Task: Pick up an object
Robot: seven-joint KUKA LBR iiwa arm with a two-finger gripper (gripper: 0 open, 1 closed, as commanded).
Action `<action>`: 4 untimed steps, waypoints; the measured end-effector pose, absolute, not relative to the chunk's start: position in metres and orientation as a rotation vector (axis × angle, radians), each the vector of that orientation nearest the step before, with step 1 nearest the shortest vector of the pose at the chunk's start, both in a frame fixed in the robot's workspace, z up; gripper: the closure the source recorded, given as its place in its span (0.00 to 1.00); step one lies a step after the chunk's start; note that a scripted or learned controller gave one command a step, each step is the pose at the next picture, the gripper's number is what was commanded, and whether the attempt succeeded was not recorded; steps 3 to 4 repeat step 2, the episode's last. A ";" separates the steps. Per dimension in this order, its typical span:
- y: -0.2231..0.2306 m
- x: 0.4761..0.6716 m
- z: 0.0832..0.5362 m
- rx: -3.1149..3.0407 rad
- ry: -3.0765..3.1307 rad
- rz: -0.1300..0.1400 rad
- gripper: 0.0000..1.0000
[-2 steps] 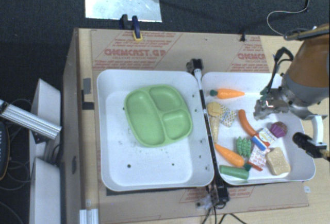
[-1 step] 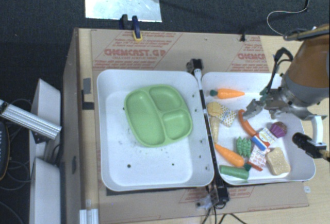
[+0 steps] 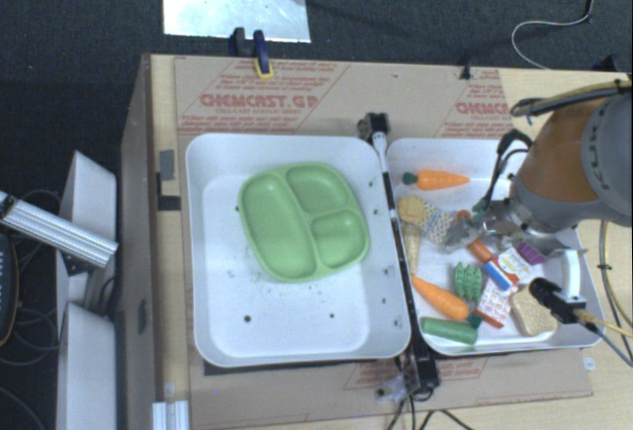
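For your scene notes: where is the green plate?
The green plate lies in the left bin, near its middle, left of the divider from the toy-filled right bin.

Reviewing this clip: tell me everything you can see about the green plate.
The green plate is pale green, looks like plastic, and is a rounded square split into three compartments: one long one on the left, two smaller on the right. It lies flat, right way up, turned slightly askew, near the middle of the left bin. Its compartments hold nothing visible, and nothing but the bin floor touches it.
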State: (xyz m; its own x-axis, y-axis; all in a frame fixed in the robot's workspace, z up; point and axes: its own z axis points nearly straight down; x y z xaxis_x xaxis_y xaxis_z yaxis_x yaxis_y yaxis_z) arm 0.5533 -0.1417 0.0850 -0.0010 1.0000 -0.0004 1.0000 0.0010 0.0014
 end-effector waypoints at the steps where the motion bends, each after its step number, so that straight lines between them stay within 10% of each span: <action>1: -0.142 0.554 0.096 2.217 2.222 0.003 1.00; 2: -0.103 0.487 0.200 2.216 2.223 0.004 1.00; 4: -0.103 0.487 0.200 2.216 2.223 0.004 1.00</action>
